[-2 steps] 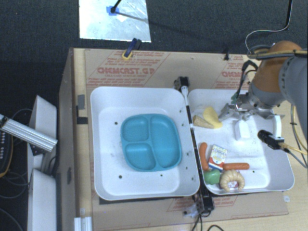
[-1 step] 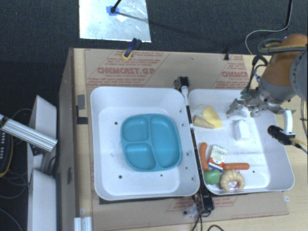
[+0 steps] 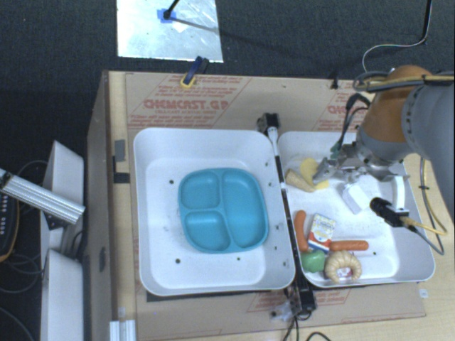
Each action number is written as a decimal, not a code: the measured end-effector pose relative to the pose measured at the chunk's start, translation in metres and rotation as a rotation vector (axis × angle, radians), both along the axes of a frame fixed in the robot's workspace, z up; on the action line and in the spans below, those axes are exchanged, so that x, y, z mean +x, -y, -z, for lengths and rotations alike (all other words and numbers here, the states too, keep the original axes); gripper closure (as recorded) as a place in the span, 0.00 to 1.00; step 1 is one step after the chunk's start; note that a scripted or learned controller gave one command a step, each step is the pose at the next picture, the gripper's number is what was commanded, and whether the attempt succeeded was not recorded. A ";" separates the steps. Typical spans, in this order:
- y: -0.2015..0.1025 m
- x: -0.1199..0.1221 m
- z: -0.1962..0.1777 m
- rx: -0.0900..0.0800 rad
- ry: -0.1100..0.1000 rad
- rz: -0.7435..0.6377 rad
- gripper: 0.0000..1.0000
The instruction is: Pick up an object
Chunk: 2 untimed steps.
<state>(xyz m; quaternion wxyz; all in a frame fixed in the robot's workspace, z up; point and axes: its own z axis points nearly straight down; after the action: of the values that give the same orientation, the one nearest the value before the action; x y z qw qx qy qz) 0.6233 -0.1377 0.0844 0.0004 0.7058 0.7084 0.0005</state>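
The right bin (image 3: 416,258) holds several small items. A pale yellow piece (image 3: 304,176) lies at its upper left. Further down are an orange sausage shape (image 3: 301,229), a small printed packet (image 3: 323,226), an orange carrot (image 3: 349,246), a green ball (image 3: 311,261) and a tan bread piece (image 3: 344,266). A white block (image 3: 353,198) lies near the bin's middle. My gripper (image 3: 332,167) hangs low over the bin's upper part, just right of the yellow piece and close to it. Nothing can be seen held in it.
The left bin (image 3: 153,162) carries a blue divided plate (image 3: 222,209). The grey arm with its orange band (image 3: 387,116) covers the right bin's upper right corner. A black fitting with a yellow cable (image 3: 389,212) lies along the right side.
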 end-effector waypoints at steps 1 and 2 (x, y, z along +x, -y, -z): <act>-0.044 0.046 -0.001 -0.001 0.002 0.000 0.00; -0.047 0.039 0.000 -0.001 0.001 0.002 0.00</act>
<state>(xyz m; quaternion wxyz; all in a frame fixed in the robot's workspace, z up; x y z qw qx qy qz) 0.6620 -0.0908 0.0848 0.0011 0.7064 0.7078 0.0006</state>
